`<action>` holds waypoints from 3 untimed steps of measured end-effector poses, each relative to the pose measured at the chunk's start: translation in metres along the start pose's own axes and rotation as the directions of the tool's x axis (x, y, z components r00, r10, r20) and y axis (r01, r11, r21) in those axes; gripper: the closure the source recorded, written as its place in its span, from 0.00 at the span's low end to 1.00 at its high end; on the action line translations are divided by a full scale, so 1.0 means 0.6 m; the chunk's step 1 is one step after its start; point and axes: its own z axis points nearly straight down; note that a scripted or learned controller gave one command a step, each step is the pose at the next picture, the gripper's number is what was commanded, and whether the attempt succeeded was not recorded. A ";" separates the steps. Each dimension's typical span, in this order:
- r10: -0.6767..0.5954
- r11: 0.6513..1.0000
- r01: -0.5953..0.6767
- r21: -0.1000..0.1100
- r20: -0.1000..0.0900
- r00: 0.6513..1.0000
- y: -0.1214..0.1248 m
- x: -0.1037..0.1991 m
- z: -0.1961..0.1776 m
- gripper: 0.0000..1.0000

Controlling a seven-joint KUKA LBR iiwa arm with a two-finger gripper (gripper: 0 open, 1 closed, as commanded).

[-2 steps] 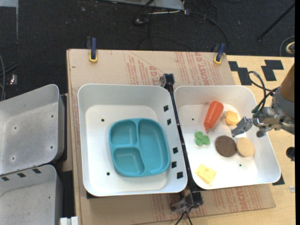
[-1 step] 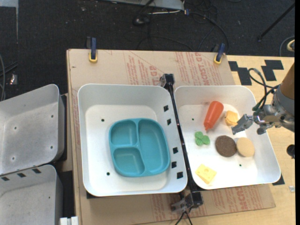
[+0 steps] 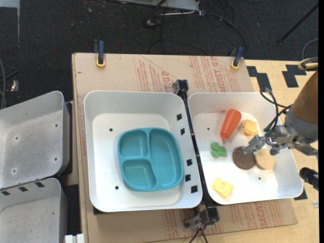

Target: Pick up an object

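Leftmost on the bench (image 3: 131, 77), the left bin (image 3: 96, 135) holds a teal divided tray (image 3: 150, 158) with three compartments, lying flat near the bin's centre. Immediately to its right, touching along a shared black-clipped edge, sits the right bin (image 3: 283, 186), which contains the loose objects.

Within the right bin, a yellow cheese wedge (image 3: 222, 188) lies near the front edge. A small green leafy piece (image 3: 218, 150) lies just left of centre. An orange carrot (image 3: 230, 123) lies tilted above it, towards the back. A brown round disc (image 3: 243, 159) lies at the centre, right of the green piece. A yellow piece (image 3: 250, 127) lies just right of the carrot. A pale round piece (image 3: 265, 160) lies just beside the brown disc on its right.

The gripper (image 3: 255, 146) enters from the right and sits low over the bin, its tip directly above the upper edge of the brown disc and beside the pale round piece. Whether the fingers are spread or pressed together cannot be determined, and no object is visibly between them. The grey arm (image 3: 304, 128) extends off the right side.
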 end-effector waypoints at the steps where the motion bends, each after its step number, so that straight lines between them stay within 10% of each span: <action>1: 0.000 1.000 0.000 -0.001 0.000 1.000 -0.011 -0.002 0.075 0.00; 2: 0.000 1.000 0.000 -0.002 0.000 1.000 -0.011 -0.001 0.137 0.00; 3: 0.001 1.000 -0.001 -0.004 0.001 1.000 -0.010 -0.001 0.118 1.00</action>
